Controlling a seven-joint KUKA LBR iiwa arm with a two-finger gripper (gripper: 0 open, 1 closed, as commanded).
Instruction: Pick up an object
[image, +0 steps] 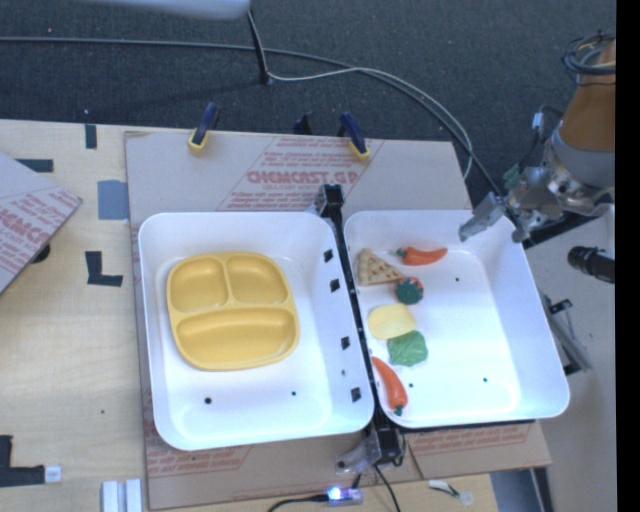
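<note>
Pickable items sit in the right bin (520, 330), all crowded toward its left wall. Waffle-patterned triangle slice (376, 268) at roughly 10 o'clock of the bin floor. Orange carrot (424, 256) just at its 3 o'clock, lying near flat, green stem end pointing left. Small dark green round piece (408, 292) at 6 o'clock of the carrot, touching or almost touching the slice's lower corner. Pale yellow oval piece (390, 321) below that, and green leafy piece (407, 348) touching it at 5 o'clock. Red-orange chili pepper (390, 382) at 6 o'clock of the group, lying along the left wall, tip toward the bin's bottom edge. Rest of that bin floor is bare white.

Gripper (500, 222) hangs over the bin's 1 o'clock corner, above the rim, well apart from every item, nothing between its fingers. One grey finger sticks out toward 8 o'clock; claw state cannot tell.

Left bin (160, 400) holds a yellow divided plate (233, 309), three compartments, two small at 12 o'clock, one long at 6 o'clock.

Both bins rest on a cardboard sheet (290, 175) with two blue-yellow clamps (203, 128) at its 12 o'clock edge.
</note>
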